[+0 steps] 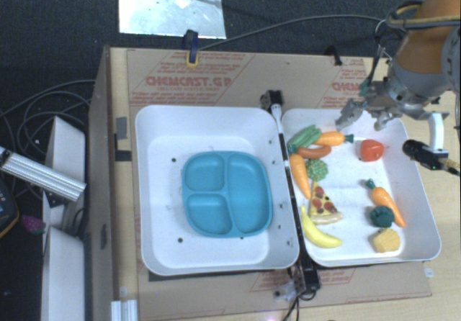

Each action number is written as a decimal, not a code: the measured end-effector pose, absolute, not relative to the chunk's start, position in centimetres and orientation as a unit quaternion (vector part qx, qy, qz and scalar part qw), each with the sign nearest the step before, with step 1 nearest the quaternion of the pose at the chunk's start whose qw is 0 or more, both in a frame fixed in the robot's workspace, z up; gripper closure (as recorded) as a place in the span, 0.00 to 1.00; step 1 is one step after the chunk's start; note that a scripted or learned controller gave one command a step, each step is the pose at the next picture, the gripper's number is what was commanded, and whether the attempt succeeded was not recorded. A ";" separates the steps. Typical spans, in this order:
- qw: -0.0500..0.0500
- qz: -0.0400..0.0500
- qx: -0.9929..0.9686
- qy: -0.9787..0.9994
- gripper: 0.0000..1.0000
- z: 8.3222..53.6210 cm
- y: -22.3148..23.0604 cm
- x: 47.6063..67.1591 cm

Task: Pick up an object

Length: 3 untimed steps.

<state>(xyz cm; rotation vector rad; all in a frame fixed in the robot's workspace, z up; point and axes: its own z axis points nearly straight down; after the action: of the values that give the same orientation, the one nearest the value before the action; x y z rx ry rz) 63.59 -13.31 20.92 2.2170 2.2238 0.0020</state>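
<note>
- Approach step: gripper (365, 115) hovering over right bin (425, 204) far edge, fingers spread, gripping nothing.
- Nearest candidates: tomato (371, 149), carrot (330, 138), just beside it.
- Next: aligning over one, descending, closing.

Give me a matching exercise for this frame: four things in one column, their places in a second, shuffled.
Things:
1. blue divided plate
2. tomato
3. banana
4. gripper

Places:
A. near front edge of the right bin
B. above the right bin's far edge
C. middle of the left bin
D. far part of the right bin, right of a carrot

Pairs: 1-C, 2-D, 3-A, 4-B
</note>
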 end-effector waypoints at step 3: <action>-0.009 -0.007 0.706 0.708 0.00 8.1 -12.3 65.6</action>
<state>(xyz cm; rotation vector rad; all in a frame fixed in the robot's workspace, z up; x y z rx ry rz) 65.56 -12.33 8.11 2.2323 2.2369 -0.0218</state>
